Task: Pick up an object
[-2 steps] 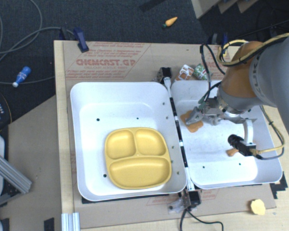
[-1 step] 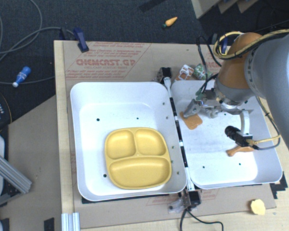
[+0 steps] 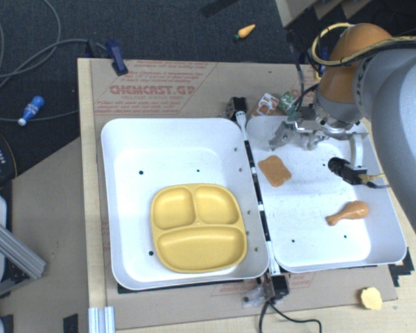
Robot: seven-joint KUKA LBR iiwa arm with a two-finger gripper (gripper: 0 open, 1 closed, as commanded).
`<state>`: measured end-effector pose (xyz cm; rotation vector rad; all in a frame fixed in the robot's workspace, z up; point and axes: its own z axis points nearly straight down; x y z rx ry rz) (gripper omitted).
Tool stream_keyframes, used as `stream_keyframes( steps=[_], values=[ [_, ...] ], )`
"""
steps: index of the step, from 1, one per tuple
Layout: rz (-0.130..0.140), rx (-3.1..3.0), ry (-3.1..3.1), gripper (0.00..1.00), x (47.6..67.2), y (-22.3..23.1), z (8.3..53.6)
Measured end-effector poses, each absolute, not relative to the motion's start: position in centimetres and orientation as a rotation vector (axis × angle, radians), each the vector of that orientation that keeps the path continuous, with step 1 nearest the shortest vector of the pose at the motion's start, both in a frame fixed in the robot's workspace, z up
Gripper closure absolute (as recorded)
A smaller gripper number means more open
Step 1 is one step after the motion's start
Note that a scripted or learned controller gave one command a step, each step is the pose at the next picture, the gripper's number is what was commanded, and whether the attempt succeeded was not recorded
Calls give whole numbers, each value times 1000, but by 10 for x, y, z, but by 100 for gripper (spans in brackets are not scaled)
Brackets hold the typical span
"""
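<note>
We see the gripper hovering at the far end of the right bin, though we cannot tell its state. Within that bin, a toast slice lies just below it, a drumstick nearer the front.

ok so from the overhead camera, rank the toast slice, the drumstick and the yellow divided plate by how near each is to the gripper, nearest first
Measured from the gripper at the back of the right bin:
1. Toast slice, just in front of it, near the divider.
2. Drumstick, farther forward in the same bin.
3. Yellow divided plate, in the left bin.
</note>
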<state>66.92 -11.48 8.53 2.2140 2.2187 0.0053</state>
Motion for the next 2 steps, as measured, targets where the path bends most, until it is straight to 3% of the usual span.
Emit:
stream_keyframes(
  steps=[1,2],
  values=[
    [-4,2225,2224,0,620,-96,85],
    [-3,2226,2219,0,611,-143,87]
  ],
)
